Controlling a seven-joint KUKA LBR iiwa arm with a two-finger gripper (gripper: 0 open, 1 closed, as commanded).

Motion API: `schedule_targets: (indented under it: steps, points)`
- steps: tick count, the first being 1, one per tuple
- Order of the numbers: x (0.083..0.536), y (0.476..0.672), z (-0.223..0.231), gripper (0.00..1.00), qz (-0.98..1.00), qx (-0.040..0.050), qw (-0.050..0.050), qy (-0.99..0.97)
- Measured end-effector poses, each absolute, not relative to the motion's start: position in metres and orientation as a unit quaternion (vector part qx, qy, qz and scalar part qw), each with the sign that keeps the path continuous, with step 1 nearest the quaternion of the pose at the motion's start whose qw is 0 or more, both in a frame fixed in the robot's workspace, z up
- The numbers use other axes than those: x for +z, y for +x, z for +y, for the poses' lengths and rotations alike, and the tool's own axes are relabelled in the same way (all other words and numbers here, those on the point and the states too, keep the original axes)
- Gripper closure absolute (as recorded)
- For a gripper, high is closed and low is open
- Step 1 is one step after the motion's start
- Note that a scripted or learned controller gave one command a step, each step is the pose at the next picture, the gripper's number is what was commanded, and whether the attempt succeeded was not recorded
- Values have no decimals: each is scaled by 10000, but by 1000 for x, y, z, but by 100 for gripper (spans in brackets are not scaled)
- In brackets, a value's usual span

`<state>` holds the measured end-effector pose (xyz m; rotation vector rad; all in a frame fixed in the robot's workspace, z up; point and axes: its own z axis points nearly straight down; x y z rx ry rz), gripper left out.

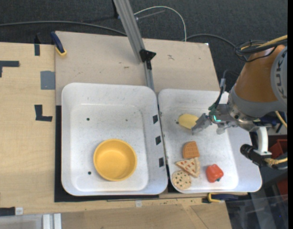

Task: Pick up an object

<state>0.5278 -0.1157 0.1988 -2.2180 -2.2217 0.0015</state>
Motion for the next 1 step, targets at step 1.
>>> schedule_targets:
  steps: [1]
  points:
    - [153,532,-118,0,-7075,23,27,-7067]
